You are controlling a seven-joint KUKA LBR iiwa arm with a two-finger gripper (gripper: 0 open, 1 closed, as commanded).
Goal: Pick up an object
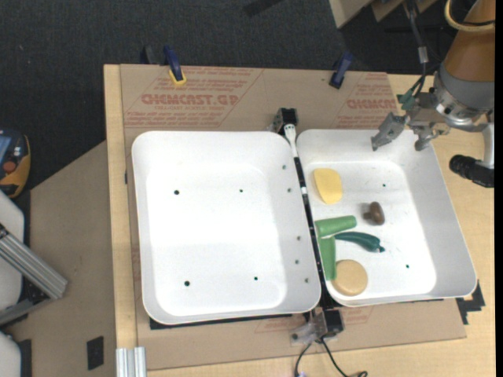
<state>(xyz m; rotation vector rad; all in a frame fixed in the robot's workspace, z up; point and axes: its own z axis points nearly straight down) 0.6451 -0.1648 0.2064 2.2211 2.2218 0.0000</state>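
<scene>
Hanging over the far edge of the right bin (pixel 440 210), the gripper (pixel 402 134) has its two grey fingers spread apart with nothing between them. One fingertip (pixel 380 140) sits above the bin's far wall, the other near the bin's far right corner. The arm (pixel 471 45) rises from there toward the upper right, its orange band above the wrist.

All objects lie in the right bin, well apart from the gripper. A yellow piece (pixel 328 185) rests nearest the bin's far left part, close to the wall shared with the left bin (pixel 157 210). A small brown lump (pixel 374 213) lies toward the bin's middle, to the right of the yellow piece. Nearer the camera, a light green piece (pixel 330 238) bends along the bin's left wall, and a dark green curved piece (pixel 363 241) touches or overlaps it on its right side. A tan round piece (pixel 350 277) sits at the bin's near left corner, just against the light green piece's lower end.

Both bins stand on a cardboard sheet (pixel 236 93), the left bin touching the right bin along one side
</scene>
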